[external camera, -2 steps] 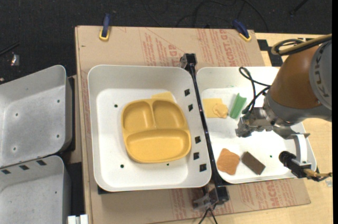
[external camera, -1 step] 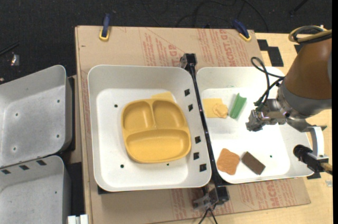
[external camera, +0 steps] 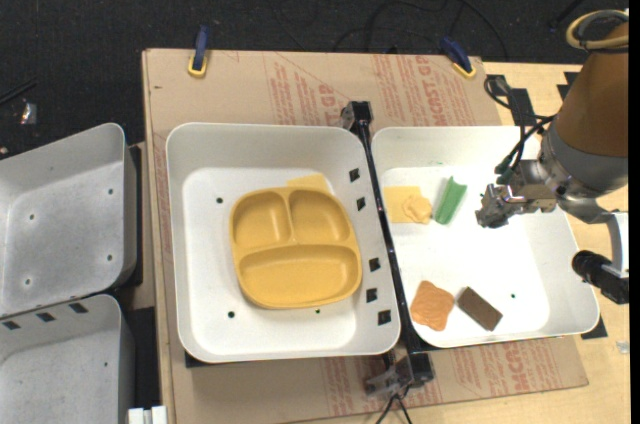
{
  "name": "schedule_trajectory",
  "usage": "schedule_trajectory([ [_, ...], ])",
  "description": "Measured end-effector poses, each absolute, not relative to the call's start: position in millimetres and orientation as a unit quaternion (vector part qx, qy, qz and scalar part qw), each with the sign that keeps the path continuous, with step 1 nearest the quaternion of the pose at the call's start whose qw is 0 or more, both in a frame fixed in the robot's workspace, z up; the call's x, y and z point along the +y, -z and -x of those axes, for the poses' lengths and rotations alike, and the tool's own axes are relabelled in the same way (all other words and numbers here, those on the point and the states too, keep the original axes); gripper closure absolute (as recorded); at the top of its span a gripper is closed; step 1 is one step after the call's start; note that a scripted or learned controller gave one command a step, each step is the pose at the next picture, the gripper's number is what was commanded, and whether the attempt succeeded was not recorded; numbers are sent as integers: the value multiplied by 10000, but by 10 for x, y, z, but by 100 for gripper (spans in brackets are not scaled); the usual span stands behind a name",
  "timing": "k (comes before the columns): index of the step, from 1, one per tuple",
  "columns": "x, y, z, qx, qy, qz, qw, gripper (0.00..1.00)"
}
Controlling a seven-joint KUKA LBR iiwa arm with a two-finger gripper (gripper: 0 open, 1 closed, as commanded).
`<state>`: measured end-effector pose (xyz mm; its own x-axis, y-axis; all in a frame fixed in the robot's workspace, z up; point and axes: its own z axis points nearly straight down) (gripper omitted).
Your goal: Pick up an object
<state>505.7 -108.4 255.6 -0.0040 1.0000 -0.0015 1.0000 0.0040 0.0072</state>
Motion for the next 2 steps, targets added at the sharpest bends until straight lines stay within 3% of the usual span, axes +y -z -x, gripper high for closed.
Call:
schedule_trajectory([
  [2,-182,-2584,-5656,7098,-14,-7044,6,100],
])
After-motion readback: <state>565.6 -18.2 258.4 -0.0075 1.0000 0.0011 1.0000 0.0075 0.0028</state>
